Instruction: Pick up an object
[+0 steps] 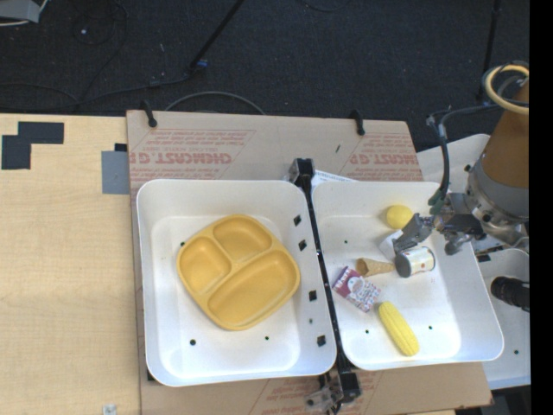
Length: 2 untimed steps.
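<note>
Now the big yellow plate (238, 271) sits in the left bin (160, 232) — well apart from the gripper (413, 242), which hangs low in the right bin (471, 318). Near it lie a corn cob (398, 328), a small packet (356, 288) and a yellow ball (398, 216) — I cannot tell if it grips anything.

Camera: single fixed view, overhead, slanted.
Set above the bench (60, 258) and tilted down and forward, so dark floor with cables fills the top strip beyond the bench's far edge. Far enough off to take in both white bins whole: left bin (164, 232) near centre frame, right bin (471, 318) toward the right side, with cardboard backing (259, 150) showing behind them. The arm (510, 145) enters at the right edge (cropped, upper part out of frame). Bench surface extends to the left border.
</note>
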Each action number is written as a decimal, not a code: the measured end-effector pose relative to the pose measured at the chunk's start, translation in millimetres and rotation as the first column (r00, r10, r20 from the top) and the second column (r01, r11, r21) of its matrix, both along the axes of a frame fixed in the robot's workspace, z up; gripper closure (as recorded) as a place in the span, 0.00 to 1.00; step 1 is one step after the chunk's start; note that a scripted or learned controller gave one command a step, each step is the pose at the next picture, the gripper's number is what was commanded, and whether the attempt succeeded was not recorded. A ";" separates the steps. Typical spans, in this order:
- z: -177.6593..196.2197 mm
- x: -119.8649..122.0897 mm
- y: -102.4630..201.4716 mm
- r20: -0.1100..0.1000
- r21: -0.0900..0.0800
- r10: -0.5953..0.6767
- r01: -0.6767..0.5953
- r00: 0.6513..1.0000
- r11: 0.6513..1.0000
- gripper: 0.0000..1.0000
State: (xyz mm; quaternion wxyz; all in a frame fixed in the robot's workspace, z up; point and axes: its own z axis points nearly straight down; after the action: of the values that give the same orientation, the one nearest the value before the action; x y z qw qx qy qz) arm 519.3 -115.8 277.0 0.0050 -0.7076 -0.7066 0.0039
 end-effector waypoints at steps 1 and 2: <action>5.4 1.8 -0.1 0.011 -0.002 0.002 -0.002 1.000 1.000 0.00; -53.2 -8.1 -0.9 0.004 0.000 0.001 -0.001 1.000 1.000 0.00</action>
State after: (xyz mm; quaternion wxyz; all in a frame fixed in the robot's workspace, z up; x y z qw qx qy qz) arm 511.2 -116.7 223.8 0.0039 -0.7073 -0.7069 0.0024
